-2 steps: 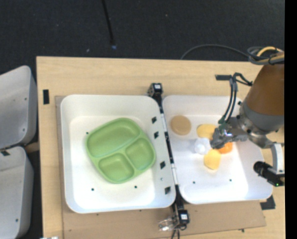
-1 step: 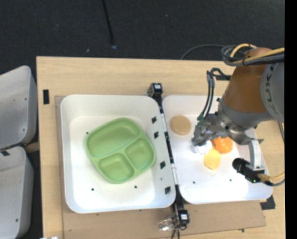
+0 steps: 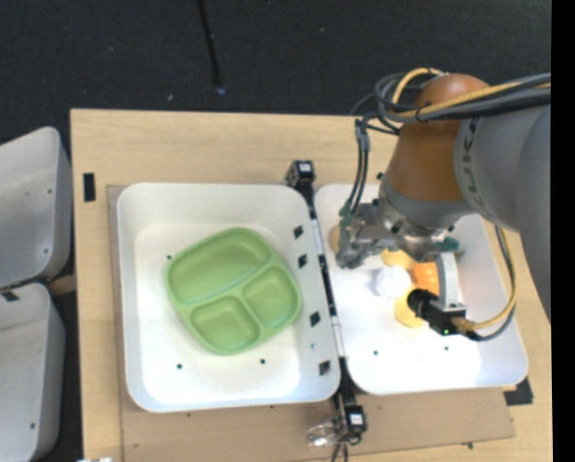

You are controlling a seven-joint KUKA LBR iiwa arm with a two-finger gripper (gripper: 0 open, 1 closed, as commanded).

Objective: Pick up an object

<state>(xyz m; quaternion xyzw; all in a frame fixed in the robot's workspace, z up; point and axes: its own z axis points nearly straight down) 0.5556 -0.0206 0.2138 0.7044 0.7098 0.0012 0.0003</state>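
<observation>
One camera hangs fixed above my bench (image 3: 210, 133), looking down at a slant from moderate height. Both white bins (image 3: 133, 354) fill the frame's middle and lower part; my arm (image 3: 499, 152) enters from the upper right.

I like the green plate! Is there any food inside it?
No, the green plate has three little sections and all look bare. What is underneath it is covered, apart from the white bin around it.
</observation>
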